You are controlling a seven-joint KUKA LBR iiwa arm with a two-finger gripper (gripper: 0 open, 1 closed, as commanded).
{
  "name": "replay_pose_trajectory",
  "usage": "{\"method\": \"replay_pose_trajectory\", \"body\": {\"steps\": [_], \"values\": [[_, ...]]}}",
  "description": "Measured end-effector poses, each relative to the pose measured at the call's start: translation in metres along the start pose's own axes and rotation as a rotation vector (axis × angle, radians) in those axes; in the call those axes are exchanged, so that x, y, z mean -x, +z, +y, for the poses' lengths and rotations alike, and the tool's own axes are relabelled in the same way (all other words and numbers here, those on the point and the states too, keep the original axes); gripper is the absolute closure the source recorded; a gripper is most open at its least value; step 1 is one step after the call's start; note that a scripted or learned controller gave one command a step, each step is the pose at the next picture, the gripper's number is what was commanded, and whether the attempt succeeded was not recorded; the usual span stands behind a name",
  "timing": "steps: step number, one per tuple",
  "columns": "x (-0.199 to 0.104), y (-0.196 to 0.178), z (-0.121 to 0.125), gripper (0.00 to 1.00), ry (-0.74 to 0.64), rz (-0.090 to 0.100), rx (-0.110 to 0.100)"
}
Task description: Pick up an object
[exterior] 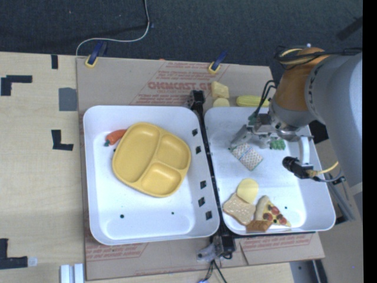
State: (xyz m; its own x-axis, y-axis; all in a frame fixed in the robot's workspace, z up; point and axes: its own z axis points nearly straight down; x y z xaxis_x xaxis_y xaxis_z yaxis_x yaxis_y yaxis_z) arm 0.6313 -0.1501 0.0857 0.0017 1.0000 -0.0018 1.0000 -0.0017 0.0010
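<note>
My gripper [246, 137] hangs over the upper middle of the right bin [318, 217], at the end of the grey arm with its orange band [294, 87]. Just below it lies a small pale object with a checkered pattern [247, 155], touching or nearly touching the gripper's tip. A small green piece [277, 143] sits to the gripper's right, partly hidden by the wrist. Toward the bin's front lie a yellow round piece [248, 188], a toast slice [237, 208] and a pizza slice [270, 214].
The left bin [100, 217] holds a yellow divided plate [152, 158] and an orange carrot [116, 136] at its upper left. Behind the right bin, on the cardboard, rest two pale yellow pieces [220, 91] and a corn cob [250, 101]. A black divider [203, 152] separates the bins.
</note>
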Motion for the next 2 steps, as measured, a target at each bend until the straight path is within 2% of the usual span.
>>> {"method": "replay_pose_trajectory", "body": {"steps": [1,2], "values": [[-0.0214,0.0000,-0.0185,0.00,-0.003,-0.001,0.001],[-0.0215,-0.0099,-0.0177,1.00,-0.004,0.000,0.001]]}}
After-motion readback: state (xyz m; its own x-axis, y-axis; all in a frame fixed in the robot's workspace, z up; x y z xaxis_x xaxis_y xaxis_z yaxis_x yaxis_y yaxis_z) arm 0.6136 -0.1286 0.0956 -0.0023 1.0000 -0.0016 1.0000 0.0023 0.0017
